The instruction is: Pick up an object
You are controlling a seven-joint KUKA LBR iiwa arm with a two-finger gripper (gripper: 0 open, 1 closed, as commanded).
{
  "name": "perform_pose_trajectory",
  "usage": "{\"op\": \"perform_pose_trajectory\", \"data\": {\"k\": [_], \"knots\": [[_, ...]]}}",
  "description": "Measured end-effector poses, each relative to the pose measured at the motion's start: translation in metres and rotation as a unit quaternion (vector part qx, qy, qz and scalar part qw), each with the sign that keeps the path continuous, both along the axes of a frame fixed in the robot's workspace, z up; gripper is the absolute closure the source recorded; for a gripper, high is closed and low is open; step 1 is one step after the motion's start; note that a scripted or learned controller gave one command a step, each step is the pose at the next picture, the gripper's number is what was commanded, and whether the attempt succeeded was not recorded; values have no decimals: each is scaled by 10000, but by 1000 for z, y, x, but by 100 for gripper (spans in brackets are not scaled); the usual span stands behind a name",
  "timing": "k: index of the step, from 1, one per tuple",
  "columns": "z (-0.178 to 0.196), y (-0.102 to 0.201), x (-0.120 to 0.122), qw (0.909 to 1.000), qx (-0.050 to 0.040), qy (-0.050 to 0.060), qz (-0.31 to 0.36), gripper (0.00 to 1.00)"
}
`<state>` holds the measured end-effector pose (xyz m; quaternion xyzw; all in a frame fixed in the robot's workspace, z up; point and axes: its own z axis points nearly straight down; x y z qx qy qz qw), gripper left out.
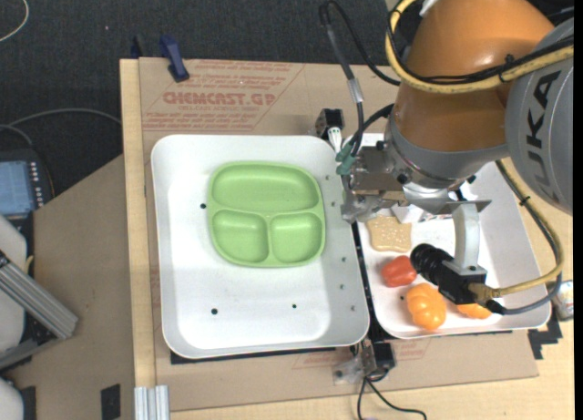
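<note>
Cracker (390, 234) lies just beside my claw (366, 199), whose opening I cannot tell. I should centre over it before descending.

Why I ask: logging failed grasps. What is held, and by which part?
Cannot tell: the wrist covers any hold. Tan slice, red piece and orange piece lie in the right bin.

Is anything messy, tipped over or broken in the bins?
Nothing stands out. The green plate lies flat in the left bin. The cracker, red piece and orange piece sit close together inside the right bin, none spilled over its rim.
</note>
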<state>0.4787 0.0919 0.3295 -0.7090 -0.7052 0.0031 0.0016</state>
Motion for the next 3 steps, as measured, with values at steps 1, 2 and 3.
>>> {"op": "perform_pose_trajectory", "data": {"k": [1, 2, 3], "knots": [[197, -46, 1, 9999, 23, -140, 14, 100], [76, 52, -1, 10000, 2, 27, 78, 100], [74, 139, -1, 10000, 24, -37, 79, 100]]}}
